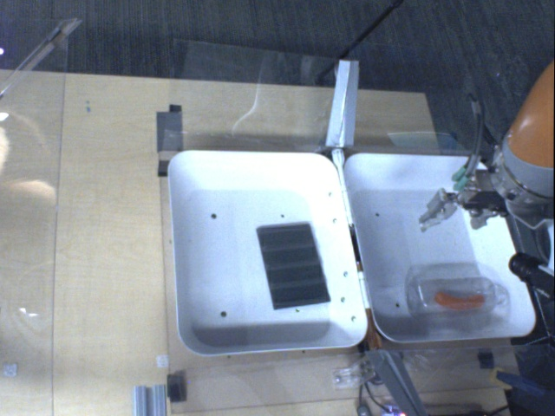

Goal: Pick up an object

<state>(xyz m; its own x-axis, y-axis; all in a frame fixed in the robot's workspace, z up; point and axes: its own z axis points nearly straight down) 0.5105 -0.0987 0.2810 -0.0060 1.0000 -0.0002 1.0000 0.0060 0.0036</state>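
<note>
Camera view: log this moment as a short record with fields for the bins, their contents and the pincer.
left bin: holds a dark ribbed rectangular pad, lying flat near the middle
right bin: holds a clear plastic container with something orange inside, near the front edge
pincer: over the right bin, behind the container, apart from it
held: nothing seen between its fingers
arm: enters from the right

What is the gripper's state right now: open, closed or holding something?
Gripper: above the right bin, nothing seen between its fingers; open or shut cannot be told. The clear container lies apart from it.
</note>
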